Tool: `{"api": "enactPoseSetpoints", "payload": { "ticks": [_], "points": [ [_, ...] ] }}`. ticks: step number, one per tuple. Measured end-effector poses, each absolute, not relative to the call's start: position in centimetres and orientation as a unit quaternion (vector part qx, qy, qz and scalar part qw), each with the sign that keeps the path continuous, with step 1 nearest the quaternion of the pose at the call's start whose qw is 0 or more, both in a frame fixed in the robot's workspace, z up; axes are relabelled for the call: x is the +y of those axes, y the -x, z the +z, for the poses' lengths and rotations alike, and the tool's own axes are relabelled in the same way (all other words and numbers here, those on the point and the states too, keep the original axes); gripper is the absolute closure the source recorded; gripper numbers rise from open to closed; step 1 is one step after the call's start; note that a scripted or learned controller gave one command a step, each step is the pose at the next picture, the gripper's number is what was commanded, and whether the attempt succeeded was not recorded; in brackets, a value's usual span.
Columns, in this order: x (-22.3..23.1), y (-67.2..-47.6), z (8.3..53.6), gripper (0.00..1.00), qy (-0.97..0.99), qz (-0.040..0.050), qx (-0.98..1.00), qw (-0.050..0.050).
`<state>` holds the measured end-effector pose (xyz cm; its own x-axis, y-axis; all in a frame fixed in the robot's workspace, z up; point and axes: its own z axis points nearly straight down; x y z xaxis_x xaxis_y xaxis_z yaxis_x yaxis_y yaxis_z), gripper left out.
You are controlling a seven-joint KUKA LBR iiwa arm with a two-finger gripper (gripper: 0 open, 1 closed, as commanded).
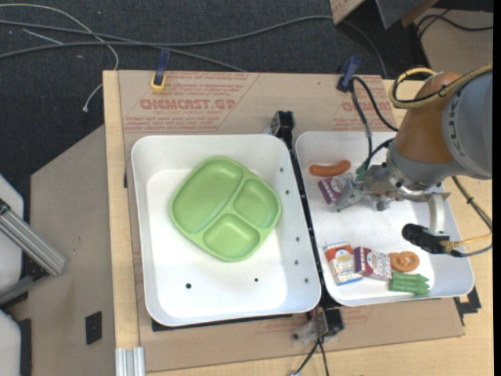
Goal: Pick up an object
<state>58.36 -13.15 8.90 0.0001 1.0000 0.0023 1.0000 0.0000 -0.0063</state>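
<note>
A small purple packet (pixel 338 188) is lain in the right bin (pixel 462 276), just below a sausage (pixel 329 168), loose for picking. The gripper (pixel 354 197) is set low against the packet's right side; whether anything is clamped cannot be told. A green plate (pixel 225 207) is kept in the left bin (pixel 149 233).

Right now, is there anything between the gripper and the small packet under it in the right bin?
Nothing visible does. The gripper is low in the right bin, right at the small packet. The hot dog lies just behind the packet, close but not between them. The other items sit nearer the bin's front edge.
</note>
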Motion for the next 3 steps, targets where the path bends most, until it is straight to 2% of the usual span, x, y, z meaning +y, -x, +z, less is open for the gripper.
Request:
{"api": "enactPoseSetpoints", "payload": {
  "ticks": [1, 2, 3],
  "points": [
    [-13.2, -58.5, 10.3, 1.00, 0.707, -0.0007, -0.707, 0.000],
    [-12.3, -58.1, 15.7, 1.00, 0.707, -0.0017, -0.708, -0.002],
    [-11.4, -58.6, 21.7, 1.00, 0.706, -0.0023, -0.708, -0.003]
  ]
}}
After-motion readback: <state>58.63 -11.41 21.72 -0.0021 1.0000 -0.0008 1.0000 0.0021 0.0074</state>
